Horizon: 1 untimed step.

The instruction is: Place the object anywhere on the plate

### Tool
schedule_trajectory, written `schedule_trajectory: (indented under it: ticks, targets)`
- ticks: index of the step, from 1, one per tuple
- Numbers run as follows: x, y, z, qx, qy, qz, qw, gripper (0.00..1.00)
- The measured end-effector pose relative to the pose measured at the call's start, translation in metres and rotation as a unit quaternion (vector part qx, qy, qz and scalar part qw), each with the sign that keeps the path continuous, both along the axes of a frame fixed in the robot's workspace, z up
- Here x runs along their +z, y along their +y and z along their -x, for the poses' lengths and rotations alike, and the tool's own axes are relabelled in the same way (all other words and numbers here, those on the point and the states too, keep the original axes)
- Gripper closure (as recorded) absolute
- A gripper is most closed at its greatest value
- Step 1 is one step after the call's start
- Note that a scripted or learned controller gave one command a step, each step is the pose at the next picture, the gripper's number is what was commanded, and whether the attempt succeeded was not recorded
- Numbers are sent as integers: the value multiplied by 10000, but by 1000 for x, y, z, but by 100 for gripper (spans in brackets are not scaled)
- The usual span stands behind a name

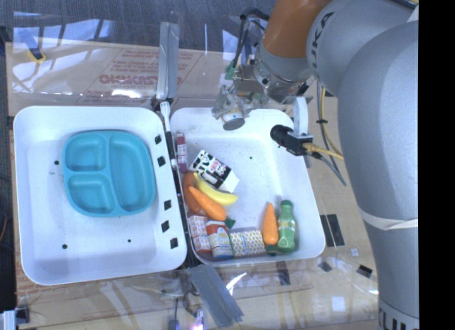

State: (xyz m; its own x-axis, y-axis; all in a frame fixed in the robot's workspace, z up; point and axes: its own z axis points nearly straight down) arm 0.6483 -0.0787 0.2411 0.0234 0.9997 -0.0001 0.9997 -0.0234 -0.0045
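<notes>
The claw point(231, 112) hovers over the right bin's far edge; grip state unreadable. Below it lie light, rigid, slick toys; the banana point(215, 193) suits a mid-body pinch. The plate point(109, 173) sits left.

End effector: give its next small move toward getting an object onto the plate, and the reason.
Probably lower the end effector forward into the right bin, toward the cow-patterned carton. It hangs at that bin's far rim with nothing seen between its fingers, while the blue plate in the left bin bears nothing. The carton lies on top, nearest the end effector.
</notes>
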Motion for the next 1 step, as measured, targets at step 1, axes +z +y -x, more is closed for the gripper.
schedule_trajectory:
  ticks: [1]
  targets:
    - [-29, 19, 32, 173, 3, 0, 9999, 100]
